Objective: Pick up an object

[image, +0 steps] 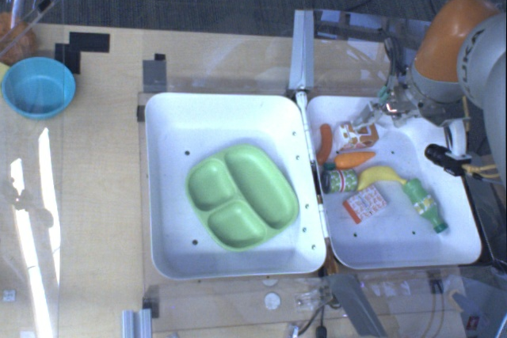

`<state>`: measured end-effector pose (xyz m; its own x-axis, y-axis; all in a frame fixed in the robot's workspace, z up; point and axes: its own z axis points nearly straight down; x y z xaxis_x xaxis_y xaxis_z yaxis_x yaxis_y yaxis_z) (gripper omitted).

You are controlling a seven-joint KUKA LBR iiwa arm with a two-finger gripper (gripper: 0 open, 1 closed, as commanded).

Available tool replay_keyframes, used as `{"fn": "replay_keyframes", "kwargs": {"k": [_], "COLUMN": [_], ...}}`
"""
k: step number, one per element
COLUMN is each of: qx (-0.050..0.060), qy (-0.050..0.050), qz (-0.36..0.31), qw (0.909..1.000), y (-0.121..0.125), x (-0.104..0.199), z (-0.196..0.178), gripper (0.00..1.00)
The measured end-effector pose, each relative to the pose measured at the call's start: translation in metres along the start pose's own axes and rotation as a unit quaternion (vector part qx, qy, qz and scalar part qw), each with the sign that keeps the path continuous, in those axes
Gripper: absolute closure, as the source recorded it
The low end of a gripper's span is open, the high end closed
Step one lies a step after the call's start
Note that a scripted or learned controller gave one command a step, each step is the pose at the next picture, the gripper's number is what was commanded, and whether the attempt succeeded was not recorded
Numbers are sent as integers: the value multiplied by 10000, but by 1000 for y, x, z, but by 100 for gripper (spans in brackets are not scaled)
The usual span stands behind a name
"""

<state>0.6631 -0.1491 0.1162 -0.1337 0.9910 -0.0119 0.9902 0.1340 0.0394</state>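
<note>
The right bin [444, 249] holds several small items. They are a white and orange snack pouch [357, 136], a reddish sausage [325, 141], a carrot [354, 159], a banana [380, 175], a green can [339, 180], a red and white box [365, 205] and a green bottle [424, 204]. My gripper [374, 112] hangs low over the bin's far edge, just up and right of the snack pouch. It is close to the pouch, and I cannot see whether they touch. Nothing shows in its grasp.
The left bin [170, 241] carries a green divided plate [242, 195]. A metal divider [299, 51] stands between the bins at the back. A blue bowl [38, 87] sits on the bench at far left. The arm's grey and orange body [459, 51] looms over the right bin's far right corner.
</note>
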Motion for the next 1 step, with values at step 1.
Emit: {"fn": "replay_keyframes", "kwargs": {"k": [1], "qx": [-70], "qy": [-33], "qz": [-428], "qw": [9991], "y": [-11], "x": [44], "z": [5], "gripper": [0]}}
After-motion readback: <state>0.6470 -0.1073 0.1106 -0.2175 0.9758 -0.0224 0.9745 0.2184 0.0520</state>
